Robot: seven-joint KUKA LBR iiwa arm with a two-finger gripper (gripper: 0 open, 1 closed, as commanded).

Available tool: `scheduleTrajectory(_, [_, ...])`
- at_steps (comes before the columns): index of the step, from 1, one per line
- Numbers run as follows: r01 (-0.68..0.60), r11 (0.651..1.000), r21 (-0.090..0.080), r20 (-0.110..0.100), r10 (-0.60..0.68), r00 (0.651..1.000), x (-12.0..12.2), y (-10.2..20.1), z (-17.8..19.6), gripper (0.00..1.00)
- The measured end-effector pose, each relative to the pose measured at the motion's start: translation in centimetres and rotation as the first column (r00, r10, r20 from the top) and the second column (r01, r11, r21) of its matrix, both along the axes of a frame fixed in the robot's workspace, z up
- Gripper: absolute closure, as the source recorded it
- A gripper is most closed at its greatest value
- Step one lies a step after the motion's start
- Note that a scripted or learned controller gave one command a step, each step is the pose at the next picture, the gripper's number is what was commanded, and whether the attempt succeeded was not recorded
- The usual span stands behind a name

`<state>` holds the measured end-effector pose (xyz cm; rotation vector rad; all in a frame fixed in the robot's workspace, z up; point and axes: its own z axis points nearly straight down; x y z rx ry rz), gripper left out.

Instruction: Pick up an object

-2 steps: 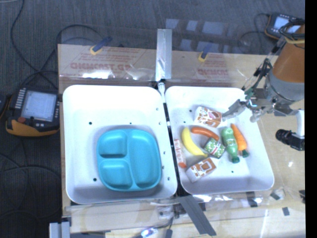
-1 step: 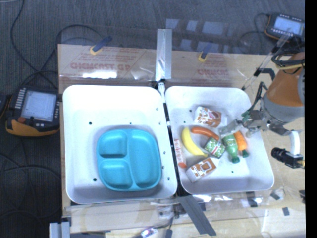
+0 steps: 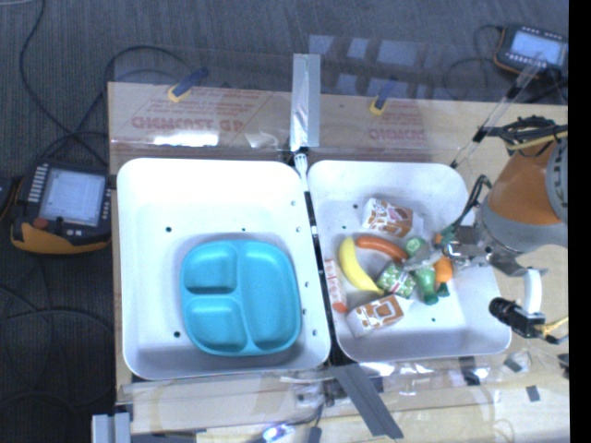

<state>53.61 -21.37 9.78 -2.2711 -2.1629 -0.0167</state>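
The left bin (image 3: pixel 148 192) carries a blue three-part plate (image 3: pixel 242 295) toward its near edge, with bare white floor along its far side and left wall. In the right bin (image 3: pixel 388 175), the objects crowd the middle: a small orange-and-white carton (image 3: pixel 379 313) sits nearest, then a yellow banana (image 3: pixel 355 265), a green-labelled packet (image 3: pixel 397 280), a green toy piece (image 3: pixel 428 284), an orange sausage-like piece (image 3: pixel 379 245) and a second carton (image 3: pixel 387 217) farthest back. The near right corner and far edge of that bin stay open. The gripper (image 3: pixel 450 247) sits over the right side of the pile, beside the green pieces; whether it grips anything cannot be told. The carton print is too small to read. Beyond the bins, mirrored red lettering on a cardboard sheet (image 3: pixel 185 123) is illegible.
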Motion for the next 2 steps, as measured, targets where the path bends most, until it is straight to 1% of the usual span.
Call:
scheduleTrajectory(1, [-0.001,1.000,0.004,-0.005,0.001,1.000,-0.1,0.2,0.7,1.00])
scheduleTrajectory(2, [0.126,0.992,-0.013,-0.007,-0.126,0.992,0.2,5.3,10.4,1.00])
